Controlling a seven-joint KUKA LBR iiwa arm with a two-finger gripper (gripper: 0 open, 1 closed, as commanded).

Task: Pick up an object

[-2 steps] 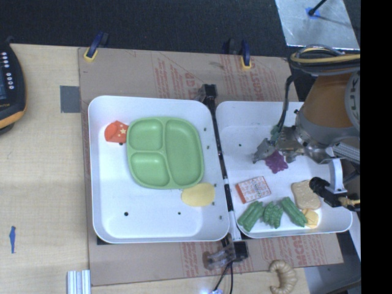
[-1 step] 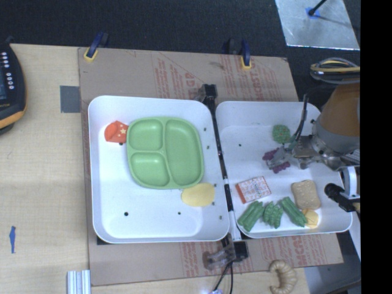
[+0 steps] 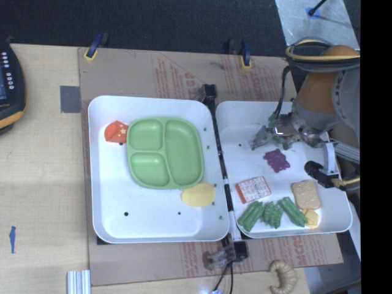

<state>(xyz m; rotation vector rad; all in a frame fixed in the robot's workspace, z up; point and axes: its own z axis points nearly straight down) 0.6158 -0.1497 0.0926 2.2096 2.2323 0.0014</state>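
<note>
- Purple grape cluster (image 3: 277,160) lies flat in the right bin (image 3: 242,116), just below the claw (image 3: 267,136); likeliest target.
- Claw hovers near the bin's upper part, fingers spread, holding nothing.
- Risk: a descent from this position lands beside the cluster and closes on bare floor.
- Risk: the low, soft cluster slips out.
- Red-white packet (image 3: 253,188) and cracker (image 3: 305,195) lie near; a sweep may shove them.
</note>
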